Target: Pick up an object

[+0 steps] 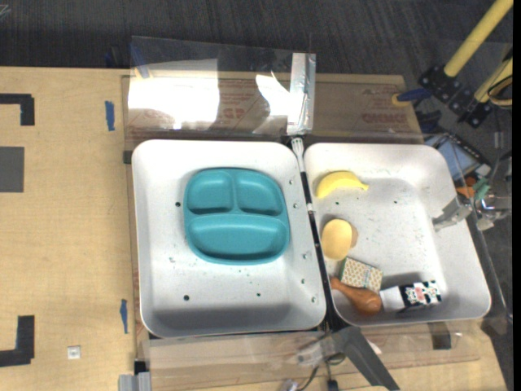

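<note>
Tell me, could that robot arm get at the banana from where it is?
Probably yes: the banana lies uncovered near the right bin's back left corner, with bare floor between it and the gripper.

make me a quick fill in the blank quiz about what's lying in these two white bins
The teal divided plate lies in the ____ bin.
The banana lies nearest the right bin's ____ wall.
The plate has ____ compartments.
The waffle-patterned cracker lies just below the yellow ____.

Missing words: left; far; three; lemon

Open floor in the right bin's (pixel 407 157) right half; 5 items crowded along its left wall
</note>
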